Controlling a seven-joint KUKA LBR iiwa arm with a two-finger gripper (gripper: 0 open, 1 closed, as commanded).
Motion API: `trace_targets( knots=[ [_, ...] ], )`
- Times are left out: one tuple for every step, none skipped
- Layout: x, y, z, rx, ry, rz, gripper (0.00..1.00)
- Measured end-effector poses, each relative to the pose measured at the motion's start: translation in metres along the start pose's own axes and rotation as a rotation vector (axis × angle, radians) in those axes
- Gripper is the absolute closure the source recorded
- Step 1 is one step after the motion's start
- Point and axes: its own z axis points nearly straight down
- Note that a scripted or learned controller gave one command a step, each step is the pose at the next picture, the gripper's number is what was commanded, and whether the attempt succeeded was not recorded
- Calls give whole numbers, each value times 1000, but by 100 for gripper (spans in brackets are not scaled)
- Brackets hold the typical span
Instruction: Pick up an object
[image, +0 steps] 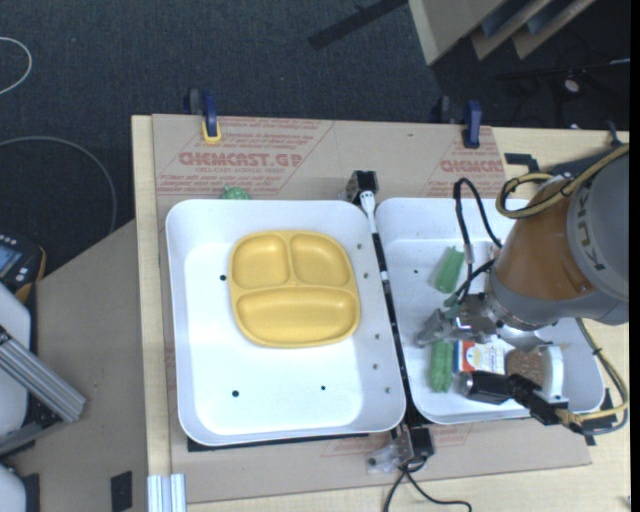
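— Where the arm reaches in, what is under it?
— The right bin (400, 300). The gripper (447, 326) sits low between two green things: one green piece (449, 269) above, one green stick (439, 367) below.
— Is it holding anything?
— I cannot tell.
— And the left bin (200, 380)?
— A yellow plate (294, 288).

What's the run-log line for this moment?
arm: over right white bin | end effector: beside green stick-shaped piece | yellow divided plastic plate: left bin
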Motion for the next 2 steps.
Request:
trace_targets(
  knots=[
    [4,17,-1,-10,-4,-4,0],
    [2,-3,-1,-3,-1,-1,0]
  ],
)
